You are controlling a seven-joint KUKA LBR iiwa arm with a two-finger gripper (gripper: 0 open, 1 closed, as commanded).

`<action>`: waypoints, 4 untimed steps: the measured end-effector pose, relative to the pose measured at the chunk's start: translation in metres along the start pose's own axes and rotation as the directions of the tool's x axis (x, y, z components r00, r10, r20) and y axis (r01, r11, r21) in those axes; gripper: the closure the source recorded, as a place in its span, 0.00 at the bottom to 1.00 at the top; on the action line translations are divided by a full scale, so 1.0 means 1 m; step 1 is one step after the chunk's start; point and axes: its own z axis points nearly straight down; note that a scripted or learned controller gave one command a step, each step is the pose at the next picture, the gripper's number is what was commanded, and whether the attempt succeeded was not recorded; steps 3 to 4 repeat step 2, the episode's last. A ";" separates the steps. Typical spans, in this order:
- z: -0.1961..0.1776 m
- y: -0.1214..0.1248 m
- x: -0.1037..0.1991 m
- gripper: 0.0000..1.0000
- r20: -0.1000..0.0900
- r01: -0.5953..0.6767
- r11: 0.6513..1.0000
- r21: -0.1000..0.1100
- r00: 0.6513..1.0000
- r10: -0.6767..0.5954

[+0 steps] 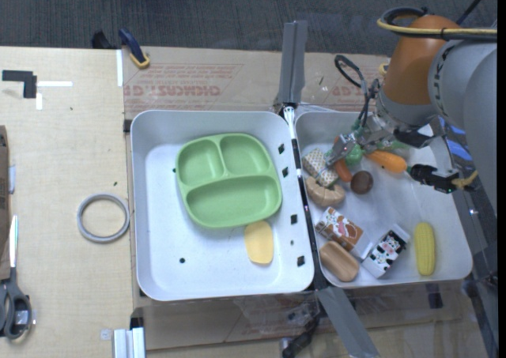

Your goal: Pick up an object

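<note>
My gripper (345, 148) reaches low into the back left part of the right bin (451, 269). It sits just above a cluster of toy foods: a checkered waffle piece (315, 161), a small orange and green item (348, 163) directly under it, and an orange carrot (387, 161) to its right. A brown ball (361, 182) lies just in front of it. Further forward are a tan bread piece (325, 192), a red and white packet (340, 228), a brown bun (339, 262), a cow-patterned carton (387, 251) and a yellow corn cob (424, 248). Nothing is visibly lifted.
The left bin (150, 214) holds a green divided plate (229, 179) and a yellow piece (259, 242). A grey divider bar (292, 64) runs between the bins. On the bench to the left lie a tape ring (103, 216) and scissors (12, 305).
</note>
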 end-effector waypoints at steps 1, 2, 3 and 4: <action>-0.013 0.000 -0.001 1.00 -0.002 0.000 1.000 0.002 1.000 0.000; -0.157 0.027 0.064 1.00 -0.003 0.023 1.000 -0.010 1.000 -0.023; -0.157 0.027 0.064 1.00 -0.003 0.023 1.000 -0.010 1.000 -0.023; -0.157 0.027 0.064 1.00 -0.003 0.023 1.000 -0.010 1.000 -0.023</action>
